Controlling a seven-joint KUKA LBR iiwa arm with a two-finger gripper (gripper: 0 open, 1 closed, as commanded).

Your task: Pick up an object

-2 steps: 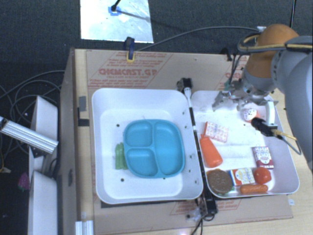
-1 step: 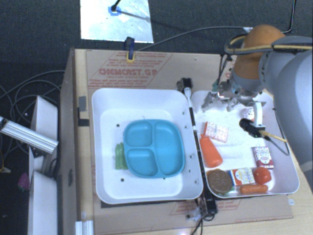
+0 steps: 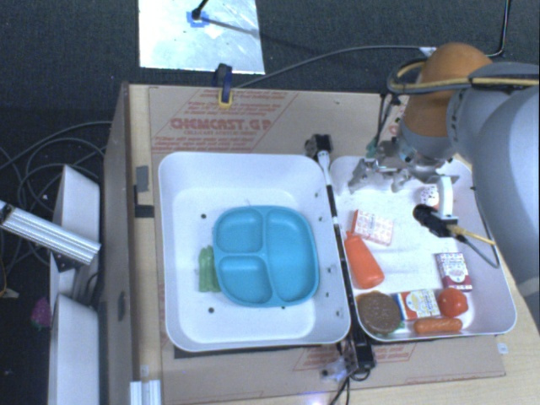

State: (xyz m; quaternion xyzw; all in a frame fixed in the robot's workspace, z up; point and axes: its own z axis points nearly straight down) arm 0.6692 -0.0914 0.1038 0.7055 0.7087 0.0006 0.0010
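1 blue tray [image 3: 266, 256], 2 white bins [image 3: 181, 310]

Arm: my grey arm [image 3: 498, 129] comes in from the frame's right edge and fills the upper right.
Wrist band: my orange band [image 3: 443, 78] sits upper right, above the wrist.
Gripper: my gripper [image 3: 381, 175] hangs low, right of centre in the upper half.

Bright, even overhead light on my bench, a little soft throughout.

The 2 white bins [image 3: 253, 171] glow almost washed out, with faint shadows under their contents. A foil sheet [image 3: 201, 22] at the top throws glare. My own arm [image 3: 498, 133] looms blurred at the right, and the dark floor [image 3: 51, 49] looks grainy.
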